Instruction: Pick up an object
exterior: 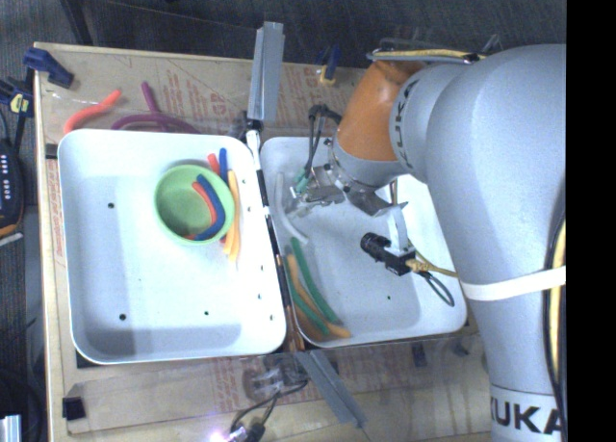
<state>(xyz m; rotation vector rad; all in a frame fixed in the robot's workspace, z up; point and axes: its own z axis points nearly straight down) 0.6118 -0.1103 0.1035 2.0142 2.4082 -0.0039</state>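
A dark carpeted floor surrounds a pale wooden table [173,74] that carries two shallow white plastic bins side by side. The left bin [106,315] holds a round green plastic bowl [183,207] with short curved sticks in red, blue and orange lying in and over the bowl's right side. The right bin [371,310], just right of the bowl's bin, holds a bundle of long thin green and orange sticks [310,300] lying along its left wall, well below and right of the bowl.

The grey arm with its orange band reaches over the right bin's upper part, and the pincer [306,190] hangs low there, right of the bowl across the divider; whether it is wide or narrow cannot be told from this slant, and nothing can be made out between its tips.

The sticks nearest the pincer look light, slim and probably smooth, likely to roll or slip. A grip across the middle of one stick, away from the wall, seems the safest; pressed against the bin's side they would be awkward to close around.
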